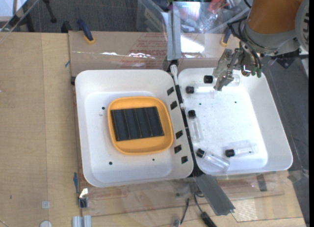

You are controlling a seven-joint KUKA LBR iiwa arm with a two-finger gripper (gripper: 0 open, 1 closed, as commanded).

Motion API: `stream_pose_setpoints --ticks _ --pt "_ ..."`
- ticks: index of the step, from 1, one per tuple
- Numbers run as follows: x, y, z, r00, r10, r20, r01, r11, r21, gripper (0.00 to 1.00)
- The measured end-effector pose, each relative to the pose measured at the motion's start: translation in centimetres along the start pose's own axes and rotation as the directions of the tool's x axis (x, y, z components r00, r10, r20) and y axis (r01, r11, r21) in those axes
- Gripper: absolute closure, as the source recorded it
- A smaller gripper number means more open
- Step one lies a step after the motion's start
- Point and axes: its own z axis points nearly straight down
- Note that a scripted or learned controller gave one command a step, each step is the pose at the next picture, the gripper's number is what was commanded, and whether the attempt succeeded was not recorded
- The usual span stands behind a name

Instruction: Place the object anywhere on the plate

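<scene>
Nearest you, at the front of the right bin [274, 123], lie three clear vials with black caps: one at the front-left corner [212, 159], one just right of it [240, 150], and one lying along the divider [194, 125]. Two more sit at the back, one near the divider [190, 89] and one further right [219, 79], under the gripper [222, 79]. Your gripper hangs over that back part of the bin, and its jaws come down right at the further-right vial; I cannot tell whether they are spread or closed, or whether anything sits between them. Your target, the orange plate [140, 145] with its dark ribbed insert, lies in the middle of the left bin [93, 123], well apart from all the vials. To do this step well, I'd judge you should centre the jaws across the vial's narrow body, not along it, since a round clear tube is likely to roll or squirt out. Lift clear of the raised divider before crossing, then lower over the plate's middle. Hard to read: the vials' glass nearly vanishes against the white bin, so mainly the caps show; the arm's orange band [274, 0] is cut off at the top edge.
</scene>
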Motion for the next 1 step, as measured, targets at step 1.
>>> stream_pose_setpoints --ticks 1 --pt "-0.09 -0.33 -2.22 0.994 -0.109 0.0 0.109 0.994 0.0 1.0"
